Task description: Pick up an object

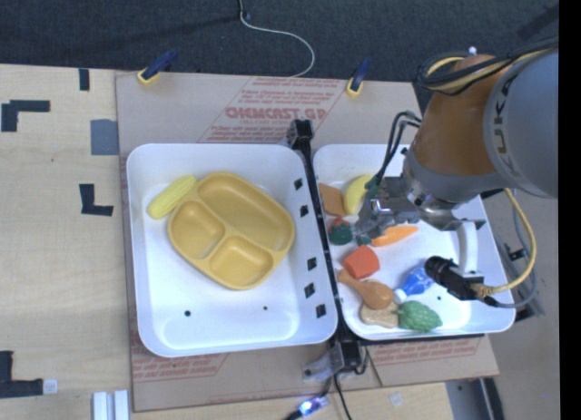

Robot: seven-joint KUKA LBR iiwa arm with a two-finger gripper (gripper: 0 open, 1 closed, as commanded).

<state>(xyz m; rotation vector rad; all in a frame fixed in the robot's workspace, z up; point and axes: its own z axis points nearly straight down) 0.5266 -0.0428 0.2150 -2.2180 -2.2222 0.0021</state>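
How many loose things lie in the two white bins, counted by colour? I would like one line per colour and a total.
Yellow: 3 — corn cob, divided tray, yellow piece beside the gripper
Orange or tan: 5 — wedge, carrot, cube, drumstick, tan piece
Green: 2 — small piece, leafy piece
Blue: 1 — blue item
Total: 11
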